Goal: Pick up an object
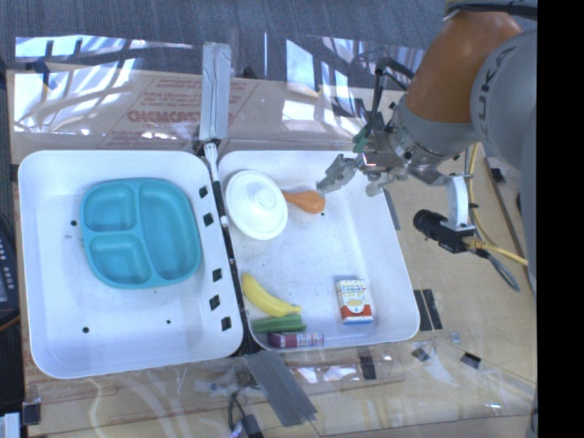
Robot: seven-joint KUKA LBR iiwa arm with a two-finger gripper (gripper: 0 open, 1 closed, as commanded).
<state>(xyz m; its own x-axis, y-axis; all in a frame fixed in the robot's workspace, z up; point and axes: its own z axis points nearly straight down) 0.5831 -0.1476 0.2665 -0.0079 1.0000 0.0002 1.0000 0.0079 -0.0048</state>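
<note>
My gripper [356,182] hangs over the back of the right bin [394,272], open, with nothing between its fingers. Just left of it an orange carrot-shaped toy [306,201] lies on the bin floor, its thick end close to the left fingertip [334,175]. A white round bowl [256,203] sits beside the toy at the bin's back left. Near the front lie a yellow banana [262,294], a green piece [276,323], a thin marker [297,339] and a small orange-and-white box [354,300].
The left bin [36,272] holds a blue divided plate [140,232]. A ridge with black clips [217,245] separates the bins. The grey arm with its orange band [465,53] reaches in from the upper right.
</note>
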